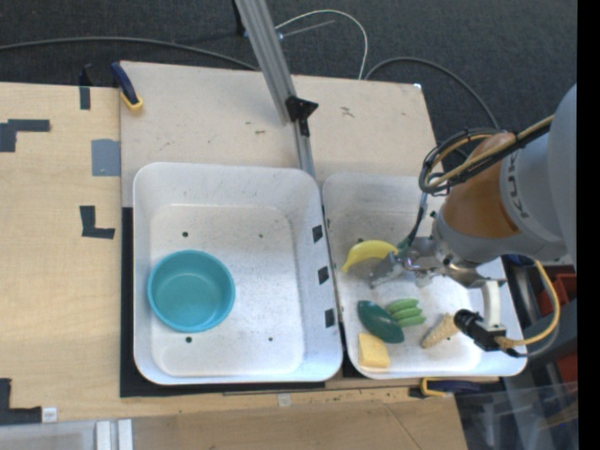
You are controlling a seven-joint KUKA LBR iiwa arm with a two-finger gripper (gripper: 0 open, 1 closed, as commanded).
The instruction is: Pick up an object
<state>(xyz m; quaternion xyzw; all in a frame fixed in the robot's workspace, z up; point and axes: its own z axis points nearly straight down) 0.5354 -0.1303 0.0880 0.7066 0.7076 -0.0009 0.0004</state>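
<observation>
Gripper (382, 272) sits low in right bin (487, 368), tips at near edge of banana (367, 253); can't tell if jaws apart or together. Approach step, nothing held. Next: center over banana, close, lift. Pea pod (405, 309) and green thing (380, 322) lie just nearer.

Two shallow white plastic bins (234, 181) look matt and finely speckled. The round turquoise plastic bowl (191, 291) near the left bin's front left corner has a smooth, slightly glossy wall. The pale wooden bench top (56, 214) looks matt. A grey metal pole (265, 45) shows a dull brushed sheen.
</observation>
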